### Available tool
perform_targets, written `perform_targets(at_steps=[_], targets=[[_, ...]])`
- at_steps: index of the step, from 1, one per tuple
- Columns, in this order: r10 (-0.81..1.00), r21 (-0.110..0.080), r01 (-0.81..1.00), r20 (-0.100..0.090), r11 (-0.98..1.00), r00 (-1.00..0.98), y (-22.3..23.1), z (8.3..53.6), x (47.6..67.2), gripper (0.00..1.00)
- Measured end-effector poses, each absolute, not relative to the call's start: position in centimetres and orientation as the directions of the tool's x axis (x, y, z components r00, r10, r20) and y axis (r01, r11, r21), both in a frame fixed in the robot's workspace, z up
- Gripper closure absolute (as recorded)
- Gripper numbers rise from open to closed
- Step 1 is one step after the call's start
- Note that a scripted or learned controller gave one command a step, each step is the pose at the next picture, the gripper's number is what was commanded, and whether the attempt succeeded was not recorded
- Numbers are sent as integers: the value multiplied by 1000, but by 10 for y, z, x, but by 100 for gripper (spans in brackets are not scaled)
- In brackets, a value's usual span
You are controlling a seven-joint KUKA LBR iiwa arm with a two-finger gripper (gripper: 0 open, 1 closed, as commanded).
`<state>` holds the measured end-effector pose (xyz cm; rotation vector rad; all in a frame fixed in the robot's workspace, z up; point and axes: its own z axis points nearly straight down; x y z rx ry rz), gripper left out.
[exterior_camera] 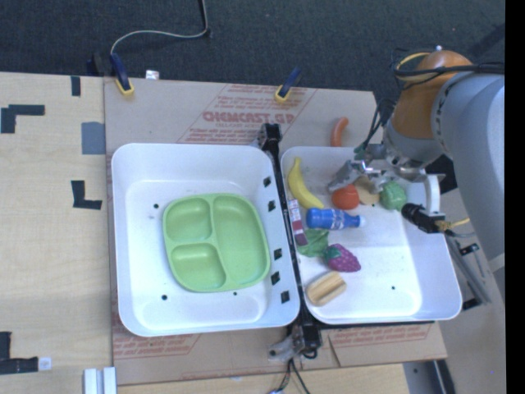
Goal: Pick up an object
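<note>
My gripper [346, 179] hangs low over the back of the right bin [426, 294], just above a red tomato [346, 197]. A small tan piece [367, 194] and a green round toy [394, 195] lie right beside it. To its left is a yellow banana [302, 187], and in front of it a blue bottle [332, 218]. Nearer the front are a green leafy toy [313, 243], purple grapes [344, 258] and a bread roll [326, 287]. I see nothing held in the gripper.
The left bin [131, 171] holds a green divided plate [217, 240]. An orange carrot [340, 131] lies on the cardboard behind the right bin. Black clips [279, 257] run along the wall between the bins. The arm's grey body [459, 130] fills the right side.
</note>
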<state>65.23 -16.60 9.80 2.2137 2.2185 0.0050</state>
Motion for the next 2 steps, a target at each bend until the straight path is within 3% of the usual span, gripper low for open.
perform_targets(at_steps=[1, 2], targets=[[1000, 20, 1000, -10, 1, -1, -143, 92, 627, 0], [1000, 18, 1000, -7, 2, -2, -142, 103, 628, 100]])
